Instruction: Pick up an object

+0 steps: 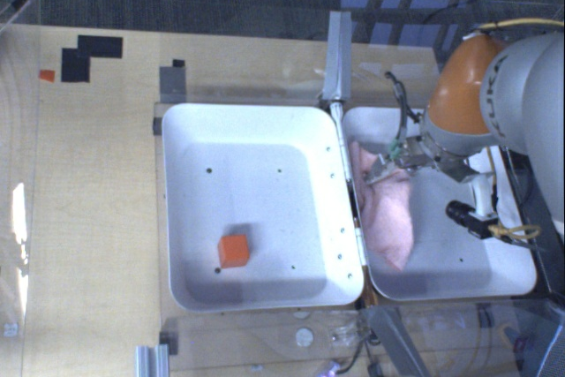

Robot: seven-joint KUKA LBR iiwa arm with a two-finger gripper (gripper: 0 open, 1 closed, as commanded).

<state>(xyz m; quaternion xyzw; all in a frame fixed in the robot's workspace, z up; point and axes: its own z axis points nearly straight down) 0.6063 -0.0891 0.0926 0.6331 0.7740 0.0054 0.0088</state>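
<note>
At the near end of the left bin, an orange block sits alone on the white floor, well apart from the arm. In the right bin, a pale pink cloth lies along the left wall, stretching from the near half up toward the far end. The gripper hangs over the cloth's upper part, its tip at or just above the fabric; from this slanted angle it seems to touch the cloth, though I cannot tell how its pincer stands. Behind it rises the grey arm with its orange band, over the bin's far right corner.
</note>
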